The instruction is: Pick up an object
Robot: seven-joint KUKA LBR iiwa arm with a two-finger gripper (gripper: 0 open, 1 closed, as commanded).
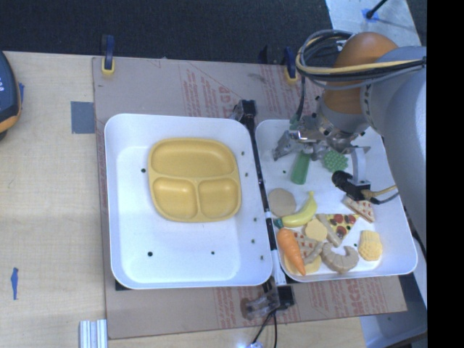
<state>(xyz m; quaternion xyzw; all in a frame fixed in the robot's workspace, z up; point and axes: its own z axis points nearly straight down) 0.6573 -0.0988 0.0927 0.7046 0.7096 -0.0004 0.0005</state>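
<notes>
green cylinder [301,167] below gripper [313,142]

I saw the gripper [313,141] low in the right bin [397,267], over a green stick [301,167]. A banana [302,212], carrot [291,250] and pizza slices [341,226] crowded the near end; the left bin [130,252] held a yellow divided plate [194,178].
</notes>
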